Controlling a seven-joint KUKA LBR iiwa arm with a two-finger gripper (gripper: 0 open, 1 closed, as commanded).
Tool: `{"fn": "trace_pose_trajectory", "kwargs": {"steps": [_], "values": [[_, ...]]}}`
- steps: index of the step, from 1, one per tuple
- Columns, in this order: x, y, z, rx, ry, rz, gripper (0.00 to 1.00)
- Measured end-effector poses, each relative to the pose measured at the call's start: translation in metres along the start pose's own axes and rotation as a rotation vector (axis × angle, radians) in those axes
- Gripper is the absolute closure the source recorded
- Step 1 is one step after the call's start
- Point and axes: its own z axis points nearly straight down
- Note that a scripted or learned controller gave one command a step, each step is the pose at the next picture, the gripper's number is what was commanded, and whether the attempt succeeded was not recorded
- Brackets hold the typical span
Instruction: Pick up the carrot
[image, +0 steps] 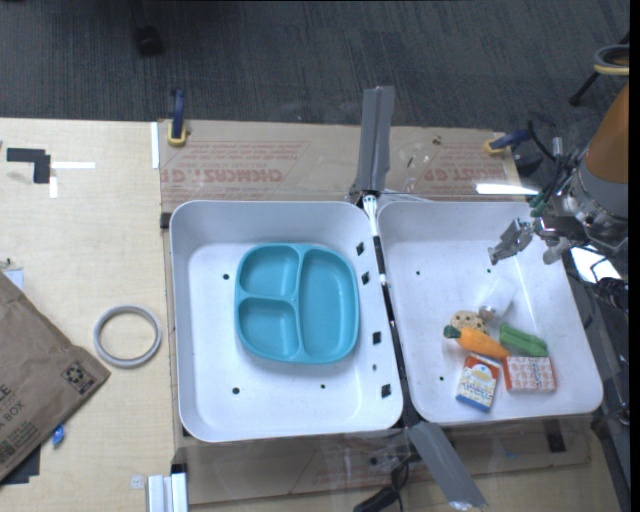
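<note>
In the right bin (425, 380), the carrot (483, 344) lies near the front, touching a green toy (524, 341) and just above two small boxes (479, 383). It looks like a light, hard toy, and smooth, so it might slip. Grabbing it across its fat orange middle seems best. The gripper (528, 240) hangs above the back of the bin, spread apart and holding nothing.
</note>
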Motion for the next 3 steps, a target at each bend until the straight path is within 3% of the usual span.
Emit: {"fn": "trace_pose_trajectory", "kwargs": {"steps": [1,2,3], "values": [[0.020,-0.050,0.097,0.001,0.001,0.069,0.00],[0.039,-0.094,0.113,0.000,0.002,0.101,0.00],[0.077,-0.113,0.113,0.000,0.001,0.195,0.00]]}}
